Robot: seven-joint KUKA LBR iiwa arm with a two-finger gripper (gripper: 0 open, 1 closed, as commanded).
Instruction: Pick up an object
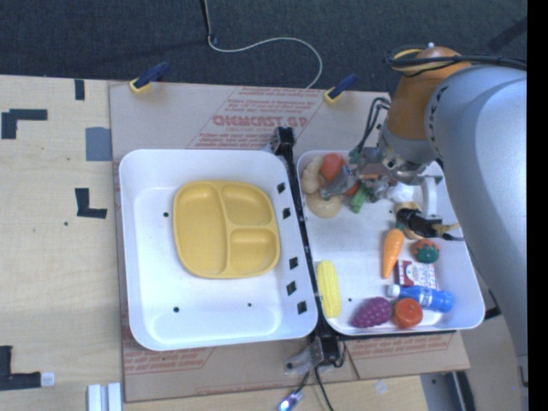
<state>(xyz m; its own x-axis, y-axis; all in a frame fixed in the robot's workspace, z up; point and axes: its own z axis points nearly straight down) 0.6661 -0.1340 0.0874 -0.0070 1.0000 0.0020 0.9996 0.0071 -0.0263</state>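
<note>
Two shallow white bins sit side by side on a bench, seen from above. The left bin (145,255) holds a yellow divided plate (227,228). The right bin (467,302) holds toy food: a corn cob (328,288), a carrot (391,252), purple grapes (371,312) and a blue bottle (426,297). The grey arm reaches in from the right, its gripper (358,178) low over a cluster at the bin's far left corner, by a red piece (331,166) and a pale piece (324,202). Whether its fingers are wide or narrow cannot be told, and nothing is visibly held. The step appears to be the reach into the pile; next it likely needs to close on one piece and lift
</note>
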